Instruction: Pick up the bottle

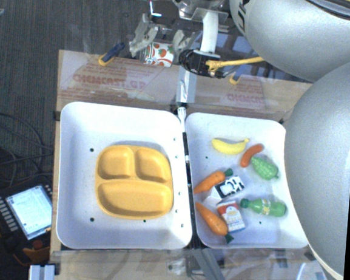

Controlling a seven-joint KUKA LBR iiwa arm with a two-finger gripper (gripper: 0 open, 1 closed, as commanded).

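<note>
Up at the far edge of the bench, beyond both bins, the gripper (161, 43) hangs with its two fingers spread apart, and a small white carton with red strawberry print (159, 54) sits between them; whether the fingers really press on it I cannot tell. The green bottle (265, 206) is well apart from the gripper, far nearer to the camera and to the right of it, lying on its side in the right bin (279, 134). Just beside the bottle, on the gripper's side, lie a red and white box (234, 217) and a black and white carton (230, 186). Between gripper and bottle are also a banana (229, 146), a green vegetable (264, 168) and carrots (210, 181). Below the gripper, the left bin (79, 122) bears a yellow divided plate (135, 181).
</note>
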